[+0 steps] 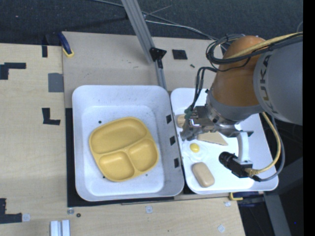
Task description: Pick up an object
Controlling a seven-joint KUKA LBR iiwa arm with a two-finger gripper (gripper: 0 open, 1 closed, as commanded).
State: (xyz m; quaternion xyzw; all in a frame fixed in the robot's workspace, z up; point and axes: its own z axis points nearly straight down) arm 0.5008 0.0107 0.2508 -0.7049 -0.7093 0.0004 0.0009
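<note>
Saw a tan wooden bench (29, 146) with black tape marks, dark carpet (59, 9) at twelve o'clock, "KU" readable on the grey arm (285, 77); could not tell the claw (189, 127) state over the right bin (261, 181), bread roll (203, 174) at six o'clock of it.

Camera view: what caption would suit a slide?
Robot hand lowered into the right bin; a yellow tray sits in the left bin.

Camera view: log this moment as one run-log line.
arm over right bin | gripper low by fried egg | bread roll untouched | yellow tray in left bin | nothing seen held
</note>
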